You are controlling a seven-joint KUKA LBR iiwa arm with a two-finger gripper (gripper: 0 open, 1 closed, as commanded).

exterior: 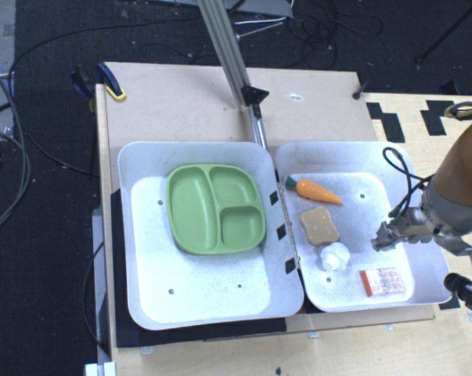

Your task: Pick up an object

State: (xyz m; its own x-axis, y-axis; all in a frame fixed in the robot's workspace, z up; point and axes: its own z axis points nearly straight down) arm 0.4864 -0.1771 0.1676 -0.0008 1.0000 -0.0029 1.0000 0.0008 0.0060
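Whether the jaws point(383, 237) are apart or together, we cannot tell; they hang low at the frame's right over the right bin point(376, 185), beside the crumpled white piece point(334, 255), brown block point(319, 225), carrot point(317, 190) and red packet point(383, 280), nothing visibly held.

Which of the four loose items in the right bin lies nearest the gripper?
The small red-and-white packet, just below the gripper; the others sit further left.
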